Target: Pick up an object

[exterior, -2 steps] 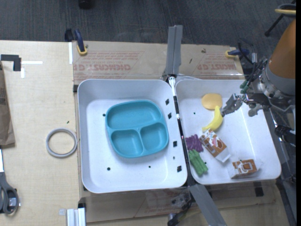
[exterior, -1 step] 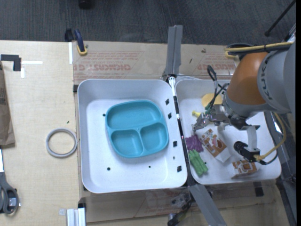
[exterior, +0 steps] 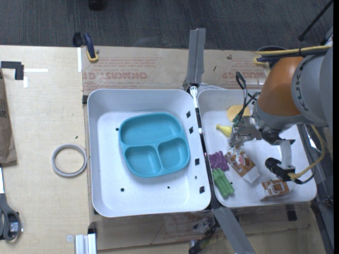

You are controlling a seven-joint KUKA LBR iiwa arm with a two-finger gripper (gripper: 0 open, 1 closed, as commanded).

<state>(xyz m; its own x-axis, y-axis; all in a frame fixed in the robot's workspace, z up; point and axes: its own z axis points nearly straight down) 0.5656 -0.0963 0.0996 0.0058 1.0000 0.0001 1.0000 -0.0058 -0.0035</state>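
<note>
The right bin [exterior: 296, 197] holds several small objects. A yellow banana-shaped toy [exterior: 223, 129] lies near its left wall, with a yellow round piece [exterior: 234, 111] behind it. A purple grape bunch [exterior: 217, 160] and a green toy [exterior: 223, 184] lie along the left wall toward the front. A red-brown and white snack packet [exterior: 242, 164] lies in the middle, and a small brown carton [exterior: 275, 188] sits at the front right. My gripper [exterior: 237, 139] hangs low over the bin, just right of the banana toy and directly above the packet's near end.
The left bin [exterior: 100, 184] holds a blue three-part plate [exterior: 154, 144]. On the bench to the left lie a grey tape ring [exterior: 69, 160], scissors [exterior: 8, 224] and a brown bag [exterior: 5, 126]. Cables and a black fitting [exterior: 279, 168] trail beside the wrist.
</note>
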